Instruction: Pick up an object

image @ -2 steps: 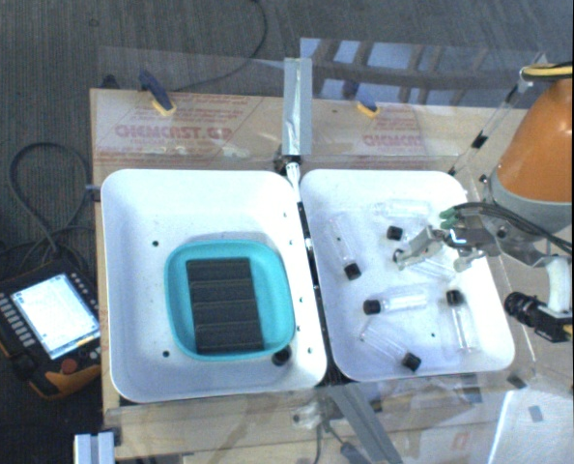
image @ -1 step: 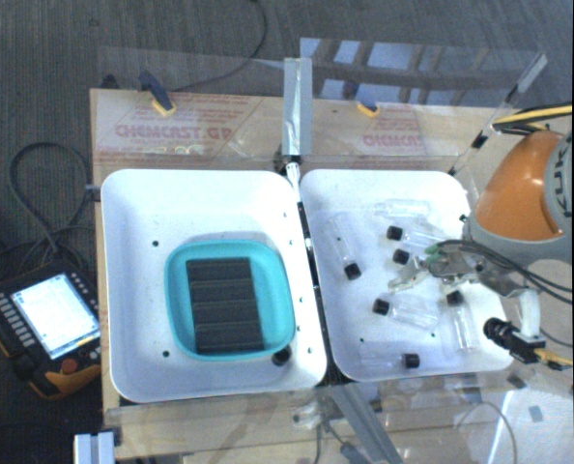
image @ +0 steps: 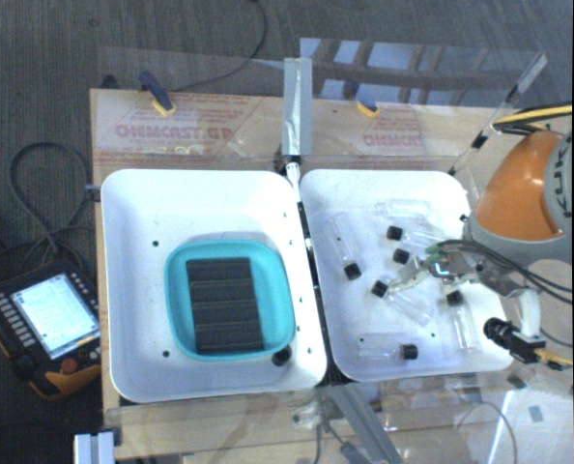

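Note:
Several clear vials with black caps lie scattered in the right bin [image: 364, 196]. One cap [image: 394, 232] sits toward the back, another [image: 352, 271] near the left wall, and a third [image: 409, 353] near the front. My gripper [image: 436, 263] reaches in from the right and hangs low over the middle-right of this bin, beside a clear vial [image: 412, 301] and a cap [image: 401, 255]. A small green part shows at its tip. The orange-banded arm [image: 524, 196] covers the bin's right rim.
The left bin [image: 137, 211] holds a teal tray [image: 181, 269] with dark ribbed slats, and a small black piece [image: 280, 358] lies at its front right corner. A handheld pendant [image: 45, 317] lies on the floor to the left. Cables run near the arm's base.

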You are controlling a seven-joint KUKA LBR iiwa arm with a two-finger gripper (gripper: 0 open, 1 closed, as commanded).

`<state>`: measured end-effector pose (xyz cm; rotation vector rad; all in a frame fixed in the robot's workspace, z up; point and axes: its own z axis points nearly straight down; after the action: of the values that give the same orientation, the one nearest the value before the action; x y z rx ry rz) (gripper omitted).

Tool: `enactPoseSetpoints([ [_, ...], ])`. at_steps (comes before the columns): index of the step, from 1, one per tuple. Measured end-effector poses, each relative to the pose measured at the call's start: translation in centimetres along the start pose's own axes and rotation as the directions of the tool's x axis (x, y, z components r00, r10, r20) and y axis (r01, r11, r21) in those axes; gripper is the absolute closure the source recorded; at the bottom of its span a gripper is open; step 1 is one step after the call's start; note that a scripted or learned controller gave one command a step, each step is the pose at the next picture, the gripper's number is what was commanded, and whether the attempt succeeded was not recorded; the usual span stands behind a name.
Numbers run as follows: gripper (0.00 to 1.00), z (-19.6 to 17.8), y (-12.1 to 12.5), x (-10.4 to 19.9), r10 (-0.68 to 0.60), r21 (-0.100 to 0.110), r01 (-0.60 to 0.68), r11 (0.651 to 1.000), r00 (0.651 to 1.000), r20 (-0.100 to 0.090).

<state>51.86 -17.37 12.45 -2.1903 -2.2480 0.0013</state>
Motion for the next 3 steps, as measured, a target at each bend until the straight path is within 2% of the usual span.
enactPoseSetpoints([
  [1, 0.0, 3.4, 4.3, 0.3, -0.049, -0.012, 0.049, 0.999, 0.999, 0.005],
  [2, 0.0, 3.3, 12.8, -4.4, -0.042, -0.015, 0.042, 0.999, 0.999, -0.004],
  [3, 1.0, 2.4, 12.8, -4.6, -0.044, -0.016, 0.044, 0.999, 0.999, 0.007],
])
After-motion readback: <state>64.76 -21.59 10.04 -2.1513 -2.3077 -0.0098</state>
